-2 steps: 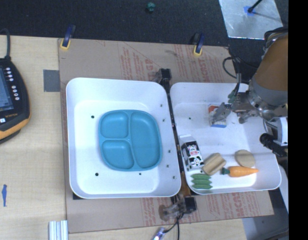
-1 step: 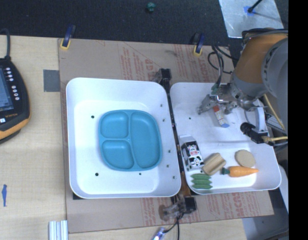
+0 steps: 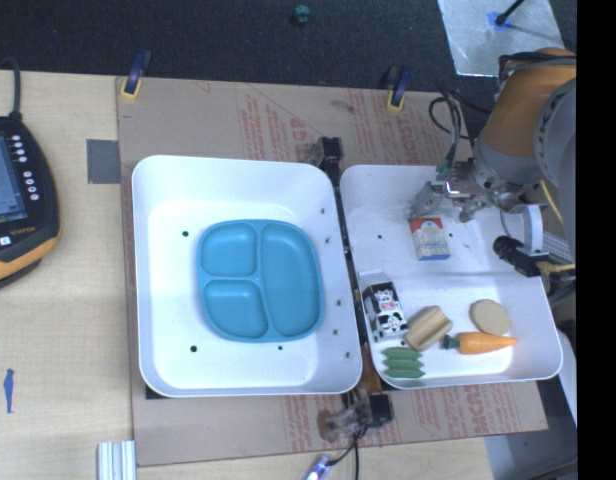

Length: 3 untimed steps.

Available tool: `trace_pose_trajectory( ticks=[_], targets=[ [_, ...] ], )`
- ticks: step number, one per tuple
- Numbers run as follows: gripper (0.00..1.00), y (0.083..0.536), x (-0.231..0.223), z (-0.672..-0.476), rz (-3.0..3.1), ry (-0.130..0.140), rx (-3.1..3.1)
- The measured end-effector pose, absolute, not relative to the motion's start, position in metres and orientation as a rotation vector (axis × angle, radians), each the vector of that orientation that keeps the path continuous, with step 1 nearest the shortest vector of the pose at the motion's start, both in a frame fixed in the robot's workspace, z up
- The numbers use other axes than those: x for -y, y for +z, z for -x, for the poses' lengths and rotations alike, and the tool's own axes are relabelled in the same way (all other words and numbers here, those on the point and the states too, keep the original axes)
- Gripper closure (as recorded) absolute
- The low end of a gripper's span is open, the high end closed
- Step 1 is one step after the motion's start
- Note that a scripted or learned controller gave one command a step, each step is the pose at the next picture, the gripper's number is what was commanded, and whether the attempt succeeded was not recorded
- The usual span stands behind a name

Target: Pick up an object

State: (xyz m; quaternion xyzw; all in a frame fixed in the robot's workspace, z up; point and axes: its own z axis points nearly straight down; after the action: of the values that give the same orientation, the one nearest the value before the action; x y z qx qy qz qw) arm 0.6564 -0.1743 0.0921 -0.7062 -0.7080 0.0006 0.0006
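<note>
The right bin (image 3: 528, 368) holds several small objects. A red, white and blue carton (image 3: 431, 239) lies near its middle. A black-and-white cow-pattern carton (image 3: 384, 309) lies by the bin's left wall. At the front are a tan bread piece (image 3: 428, 326), a round beige biscuit (image 3: 490, 316), an orange carrot (image 3: 480, 343) and a green pea pod (image 3: 403, 362). My gripper (image 3: 437, 198) hangs at the back of this bin, just behind the red, white and blue carton, and nothing is seen in its grasp.
A blue divided plate (image 3: 260, 279) lies in the left bin (image 3: 158, 198). A teach pendant (image 3: 13, 193) rests on the bench at far left. Clamps (image 3: 136, 73) hold the cardboard underlay at the back. The arm's grey and orange body (image 3: 528, 118) looms over the right bin's back corner.
</note>
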Motion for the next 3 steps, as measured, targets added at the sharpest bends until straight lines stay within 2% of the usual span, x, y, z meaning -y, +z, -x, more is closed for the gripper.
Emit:
trace_pose_trajectory(
  ticks=[1,2,3],
  targets=[
    [0.0,0.092,0.124,-0.656,2.213,0.005,2.226],
    [0.0,0.092,0.122,-0.636,2.216,0.007,2.224],
    [0.0,0.092,0.124,-0.656,2.215,0.003,2.226]
  ],
)
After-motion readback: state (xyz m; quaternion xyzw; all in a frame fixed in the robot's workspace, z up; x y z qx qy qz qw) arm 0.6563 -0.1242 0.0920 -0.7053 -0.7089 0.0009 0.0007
